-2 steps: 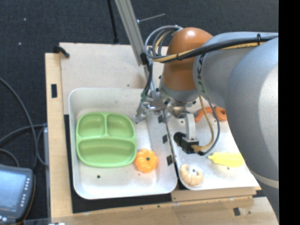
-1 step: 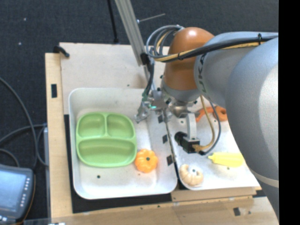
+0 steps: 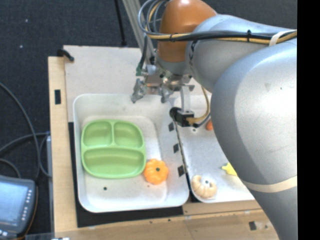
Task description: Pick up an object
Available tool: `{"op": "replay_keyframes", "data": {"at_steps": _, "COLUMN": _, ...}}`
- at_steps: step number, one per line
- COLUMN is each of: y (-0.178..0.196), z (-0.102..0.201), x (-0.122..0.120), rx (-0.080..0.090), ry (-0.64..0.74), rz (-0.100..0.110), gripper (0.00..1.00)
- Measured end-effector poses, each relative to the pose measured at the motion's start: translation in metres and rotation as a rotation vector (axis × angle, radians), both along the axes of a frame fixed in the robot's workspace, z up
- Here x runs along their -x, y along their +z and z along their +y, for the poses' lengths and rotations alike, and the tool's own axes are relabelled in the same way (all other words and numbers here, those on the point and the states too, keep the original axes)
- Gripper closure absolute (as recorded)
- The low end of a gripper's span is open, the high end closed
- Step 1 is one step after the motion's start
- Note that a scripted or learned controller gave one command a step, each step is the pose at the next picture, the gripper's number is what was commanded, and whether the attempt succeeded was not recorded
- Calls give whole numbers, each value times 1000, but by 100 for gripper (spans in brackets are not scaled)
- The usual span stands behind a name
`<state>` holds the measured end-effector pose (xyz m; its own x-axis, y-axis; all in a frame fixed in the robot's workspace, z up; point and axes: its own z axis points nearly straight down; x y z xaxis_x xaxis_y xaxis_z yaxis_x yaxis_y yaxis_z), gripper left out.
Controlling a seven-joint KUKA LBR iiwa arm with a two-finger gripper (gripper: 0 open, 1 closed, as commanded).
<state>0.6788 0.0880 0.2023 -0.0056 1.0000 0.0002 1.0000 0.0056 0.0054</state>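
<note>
My single fixed camera looks down at a slant on both bins (image 3: 82,109) (arm (image 3: 260,84) entering from the right), fairly near.

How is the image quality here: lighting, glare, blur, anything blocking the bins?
Camera view: even, soft lighting with faint shadows; mild sheen on the arm and its orange band; tray and pumpkin fairly sharp; the arm looms large and covers much of the right bin.
</note>
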Motion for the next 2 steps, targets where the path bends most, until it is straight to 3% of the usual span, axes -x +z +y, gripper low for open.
{"op": "replay_keyframes", "data": {"at_steps": 2, "y": 0, "z": -2, "x": 2, "rx": 3, "ry": 1, "rz": 5, "gripper": 0}}
